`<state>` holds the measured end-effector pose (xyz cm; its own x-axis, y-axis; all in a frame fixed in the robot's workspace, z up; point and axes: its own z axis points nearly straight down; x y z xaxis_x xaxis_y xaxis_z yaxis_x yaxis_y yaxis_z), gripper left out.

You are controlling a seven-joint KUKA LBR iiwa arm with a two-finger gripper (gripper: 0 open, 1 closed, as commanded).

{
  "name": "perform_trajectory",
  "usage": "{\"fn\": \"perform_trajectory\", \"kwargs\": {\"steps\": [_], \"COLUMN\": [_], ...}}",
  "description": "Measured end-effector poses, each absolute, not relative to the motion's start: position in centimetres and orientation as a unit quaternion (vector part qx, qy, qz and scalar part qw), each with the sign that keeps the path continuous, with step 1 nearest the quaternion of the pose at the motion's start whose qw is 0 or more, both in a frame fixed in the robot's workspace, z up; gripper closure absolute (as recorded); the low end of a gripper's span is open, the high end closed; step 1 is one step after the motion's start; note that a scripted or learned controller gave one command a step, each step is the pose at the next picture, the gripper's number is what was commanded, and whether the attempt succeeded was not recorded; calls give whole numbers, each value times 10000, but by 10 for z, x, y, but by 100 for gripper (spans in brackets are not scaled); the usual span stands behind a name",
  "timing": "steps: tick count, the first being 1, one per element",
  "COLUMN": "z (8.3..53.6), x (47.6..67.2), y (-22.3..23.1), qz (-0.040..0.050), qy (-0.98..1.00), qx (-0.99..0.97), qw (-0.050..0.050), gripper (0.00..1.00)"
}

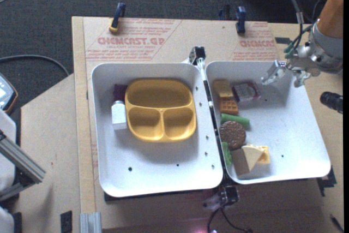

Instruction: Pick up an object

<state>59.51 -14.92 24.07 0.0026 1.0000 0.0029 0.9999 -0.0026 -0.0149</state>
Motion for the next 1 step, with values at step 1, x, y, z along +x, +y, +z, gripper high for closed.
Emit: {"fn": "perform_trajectory", "kwargs": {"steps": [1], "z": [249], "x": [598], "y": [-149], "qz": [2], "qy": [-7071], "qx": [-7071], "qw": [6], "gripper": [0]}}
